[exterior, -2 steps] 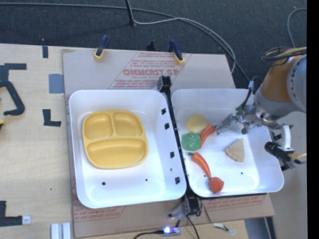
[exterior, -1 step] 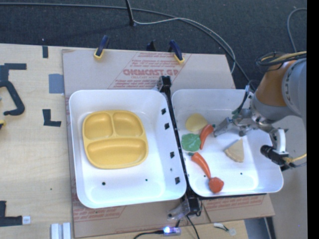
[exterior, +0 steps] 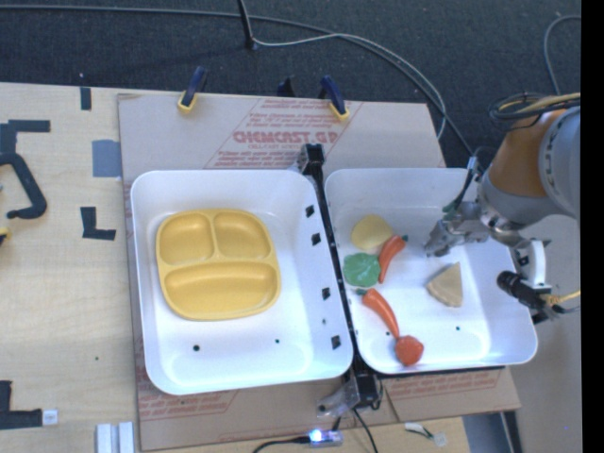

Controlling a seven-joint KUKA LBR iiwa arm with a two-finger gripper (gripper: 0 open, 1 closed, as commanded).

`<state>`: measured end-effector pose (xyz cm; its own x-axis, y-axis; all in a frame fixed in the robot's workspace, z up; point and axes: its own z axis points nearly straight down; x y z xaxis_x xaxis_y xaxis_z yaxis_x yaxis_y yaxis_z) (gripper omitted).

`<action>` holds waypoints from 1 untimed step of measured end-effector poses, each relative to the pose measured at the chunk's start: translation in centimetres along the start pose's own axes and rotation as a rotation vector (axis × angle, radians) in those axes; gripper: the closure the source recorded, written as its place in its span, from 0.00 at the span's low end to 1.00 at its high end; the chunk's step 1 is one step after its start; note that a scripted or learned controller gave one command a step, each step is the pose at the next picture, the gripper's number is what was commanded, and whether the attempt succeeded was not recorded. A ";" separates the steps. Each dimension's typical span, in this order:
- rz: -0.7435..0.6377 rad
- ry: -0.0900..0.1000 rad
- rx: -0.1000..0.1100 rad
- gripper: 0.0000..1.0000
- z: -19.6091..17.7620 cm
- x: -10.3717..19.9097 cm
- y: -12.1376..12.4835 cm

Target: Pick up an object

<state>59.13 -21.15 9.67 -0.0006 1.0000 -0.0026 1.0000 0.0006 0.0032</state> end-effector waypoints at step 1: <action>0.000 0.002 0.000 1.00 -4.5 0.5 0.6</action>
